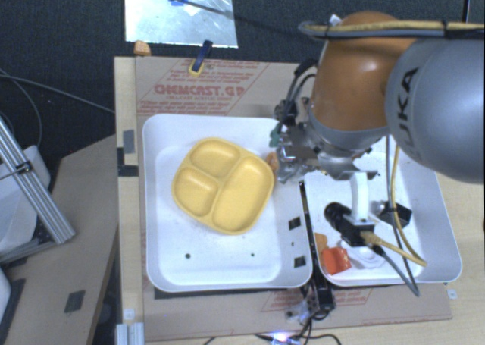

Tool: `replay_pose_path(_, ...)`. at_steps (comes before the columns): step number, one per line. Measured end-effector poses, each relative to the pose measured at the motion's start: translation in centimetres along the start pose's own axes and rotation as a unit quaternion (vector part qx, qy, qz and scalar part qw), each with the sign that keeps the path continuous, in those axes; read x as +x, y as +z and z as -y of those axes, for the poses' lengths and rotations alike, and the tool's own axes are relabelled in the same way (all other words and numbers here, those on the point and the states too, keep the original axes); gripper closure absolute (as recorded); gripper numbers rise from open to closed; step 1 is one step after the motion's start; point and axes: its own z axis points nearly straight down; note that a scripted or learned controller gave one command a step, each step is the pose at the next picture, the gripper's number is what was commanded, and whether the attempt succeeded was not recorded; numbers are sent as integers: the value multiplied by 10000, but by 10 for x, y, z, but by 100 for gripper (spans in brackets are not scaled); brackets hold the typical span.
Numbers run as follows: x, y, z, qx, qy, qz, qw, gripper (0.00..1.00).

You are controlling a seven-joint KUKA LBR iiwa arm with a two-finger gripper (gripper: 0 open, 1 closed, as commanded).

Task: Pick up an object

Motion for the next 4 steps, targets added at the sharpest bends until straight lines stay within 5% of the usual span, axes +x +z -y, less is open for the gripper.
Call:
replay_pose_path(1,65,-95,-28,-77,-62,-39,9999,100)
replay_pose_path(2,138,-134,29,-32,-77,-41,10000,100)
replay_pose_path(3,133,-252,-27,-95,-14,-42,9999,100)
replay_pose_path(4,93,-199,11,8,-4,-3,10000,100)
